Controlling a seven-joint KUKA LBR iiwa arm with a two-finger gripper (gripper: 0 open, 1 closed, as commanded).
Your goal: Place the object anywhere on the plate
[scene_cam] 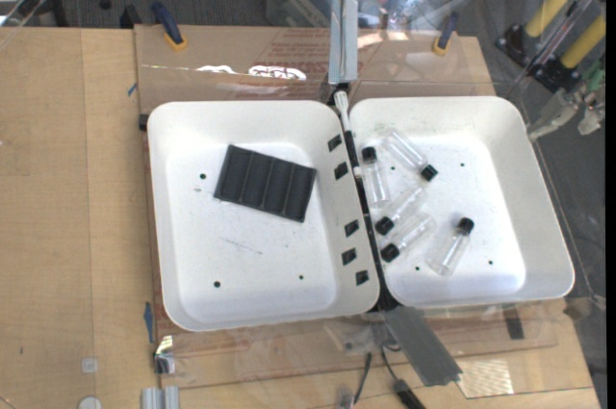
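We cannot tell the claw's state, so no grasp has begun. The clear vials (409, 205) with black caps lie scattered in the right bin (539, 205); the dark ribbed plate (266, 183) rests flat in the left bin (173, 205). We judge picking one vial comes next.

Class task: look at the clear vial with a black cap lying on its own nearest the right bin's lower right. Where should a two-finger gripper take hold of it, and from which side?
Grip the clear, black-capped plastic vial across its mid-body, coming from above. It lies flat and slanted, apart from the others, so fingers should straddle its narrow width.
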